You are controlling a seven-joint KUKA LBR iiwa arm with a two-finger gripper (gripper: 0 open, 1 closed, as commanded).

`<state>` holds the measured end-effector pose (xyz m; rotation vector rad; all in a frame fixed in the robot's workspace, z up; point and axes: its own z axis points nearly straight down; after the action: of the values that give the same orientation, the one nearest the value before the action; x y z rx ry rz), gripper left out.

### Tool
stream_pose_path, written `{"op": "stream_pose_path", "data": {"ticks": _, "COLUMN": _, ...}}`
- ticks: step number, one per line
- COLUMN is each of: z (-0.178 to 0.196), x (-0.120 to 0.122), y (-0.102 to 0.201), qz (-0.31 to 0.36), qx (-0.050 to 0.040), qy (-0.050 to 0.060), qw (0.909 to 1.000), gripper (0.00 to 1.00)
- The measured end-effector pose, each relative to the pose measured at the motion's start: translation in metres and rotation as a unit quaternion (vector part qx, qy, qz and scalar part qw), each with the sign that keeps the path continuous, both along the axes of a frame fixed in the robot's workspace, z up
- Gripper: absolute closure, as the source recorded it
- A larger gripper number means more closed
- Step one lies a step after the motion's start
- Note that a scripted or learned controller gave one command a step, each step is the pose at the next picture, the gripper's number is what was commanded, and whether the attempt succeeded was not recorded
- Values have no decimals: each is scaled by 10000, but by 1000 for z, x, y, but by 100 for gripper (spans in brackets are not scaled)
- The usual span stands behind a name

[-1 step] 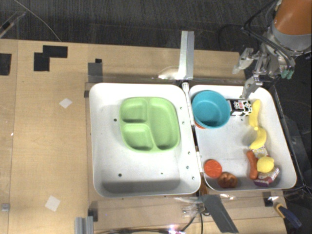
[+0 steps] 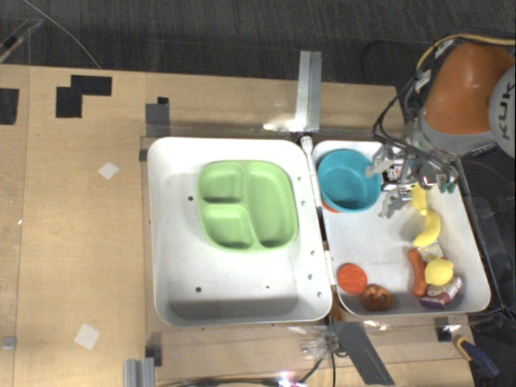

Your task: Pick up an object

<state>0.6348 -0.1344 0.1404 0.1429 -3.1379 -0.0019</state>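
Note:
My gripper [image 2: 401,193] hangs over the back part of the right bin [image 2: 379,252], between a blue bowl [image 2: 347,180] on its left and a yellow banana [image 2: 426,220] on its right. Nothing shows between the fingers. Along the bin's right side lie a red sausage [image 2: 416,271], a yellow lemon [image 2: 439,272] and a purple item [image 2: 442,296]. Near the front edge sit an orange disc [image 2: 351,278] and a brown round fruit [image 2: 376,297].
The left bin [image 2: 173,240] holds a green divided plate [image 2: 246,204]. The arm's orange band [image 2: 461,87] rises at the upper right, with cables around it. A metal post [image 2: 310,91] stands behind the bins' shared wall.

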Motion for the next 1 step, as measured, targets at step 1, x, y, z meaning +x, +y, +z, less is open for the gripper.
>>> {"op": "stream_pose_path", "data": {"ticks": 1, "z": -49, "x": 23, "y": -14, "qz": -246, "qx": 4, "qy": -1, "qw": 9997, "gripper": 0}}
